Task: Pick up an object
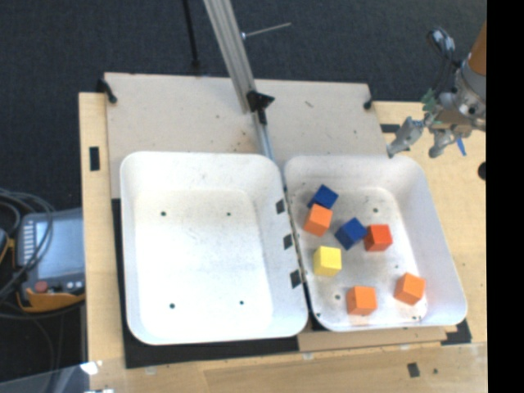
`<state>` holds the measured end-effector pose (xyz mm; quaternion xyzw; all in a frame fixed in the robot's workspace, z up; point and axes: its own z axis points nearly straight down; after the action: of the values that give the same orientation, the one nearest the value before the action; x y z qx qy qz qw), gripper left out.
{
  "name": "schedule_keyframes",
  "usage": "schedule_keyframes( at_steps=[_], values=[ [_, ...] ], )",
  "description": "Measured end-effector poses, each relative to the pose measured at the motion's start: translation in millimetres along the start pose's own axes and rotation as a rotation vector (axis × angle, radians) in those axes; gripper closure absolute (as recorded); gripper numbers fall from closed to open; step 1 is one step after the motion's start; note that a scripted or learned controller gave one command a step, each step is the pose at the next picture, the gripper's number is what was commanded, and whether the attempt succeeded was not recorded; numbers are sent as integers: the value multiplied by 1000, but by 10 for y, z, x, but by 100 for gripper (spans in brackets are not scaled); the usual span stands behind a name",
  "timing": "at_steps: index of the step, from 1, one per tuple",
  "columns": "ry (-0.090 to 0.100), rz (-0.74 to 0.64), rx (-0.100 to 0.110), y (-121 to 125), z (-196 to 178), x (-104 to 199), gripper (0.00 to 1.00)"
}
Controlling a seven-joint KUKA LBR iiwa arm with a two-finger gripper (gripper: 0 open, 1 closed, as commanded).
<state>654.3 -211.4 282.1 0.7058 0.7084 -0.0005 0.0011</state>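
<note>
Several small cubes lie in the right bin (438, 244): a blue cube (325, 196), an orange cube (318, 219), a second blue cube (351, 232), a red-orange cube (378, 237), a yellow cube (327, 260), and two more orange cubes (361, 300) (410, 288). My gripper (421, 138) hangs above the bench just beyond the right bin's far right corner, well clear of the cubes. Its two fingers stand spread apart with nothing between them.
The left bin (139, 244) sits beside the right one. A slanted aluminium post (232, 43) rises from a clamp at the far edge between the bins. A pendant and cables (45, 260) lie off the bench's left side.
</note>
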Motion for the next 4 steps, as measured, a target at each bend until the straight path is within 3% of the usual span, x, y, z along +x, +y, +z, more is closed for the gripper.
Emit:
schedule_keyframes(
  at_steps=[1,4],
  values=[
    [-2,-2,1,-3,-1,-6,0],
    [0,1,3,-37,1268,15,0]
  ],
)
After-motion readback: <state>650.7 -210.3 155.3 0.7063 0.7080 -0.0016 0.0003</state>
